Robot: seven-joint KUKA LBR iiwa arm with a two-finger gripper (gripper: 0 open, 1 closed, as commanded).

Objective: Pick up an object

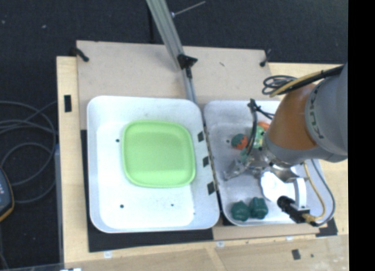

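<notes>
A: While the gripper (237, 169) is lowered in the right bin (218, 124), what is listed nearest?

B: Two dark green lumps (249, 209), rounded, matte, at the near wall. A centred, vertical descent is advised.

A: Gripper state?

B: Cannot be told; the arm (304, 124) hides much.

A: Farther?

B: A small teal piece (237, 141); left, a smooth green plate (158, 153) with rounded corners.

Robotics lab, bench (135, 71), white bins (99, 147), cables (26, 147)
</notes>
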